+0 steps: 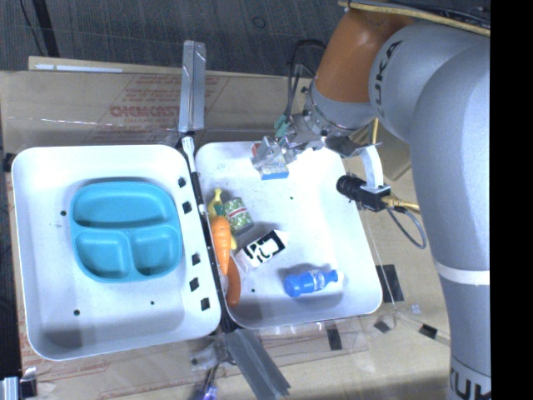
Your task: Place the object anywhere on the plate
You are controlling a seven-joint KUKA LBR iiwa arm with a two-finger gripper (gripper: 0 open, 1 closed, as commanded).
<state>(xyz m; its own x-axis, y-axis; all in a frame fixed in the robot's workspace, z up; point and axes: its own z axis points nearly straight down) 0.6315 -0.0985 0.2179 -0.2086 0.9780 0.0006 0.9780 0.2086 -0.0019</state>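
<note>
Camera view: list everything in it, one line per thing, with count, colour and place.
bins: two, white, side by side on the bench.
plate: one, blue with three compartments, in the left bin.
carrot: one, orange, along the right bin's left wall.
packet: one, green and yellow, beside the carrot's top end.
card: one, black and white, middle of the right bin.
bottle: one, blue, lying near the right bin's front.
cardboard: one sheet, brown, behind the bins.
arm: one, grey with orange band, reaching in from the right.
gripper: one, over the right bin's back edge.

Bare plate, crowded right bin
</note>
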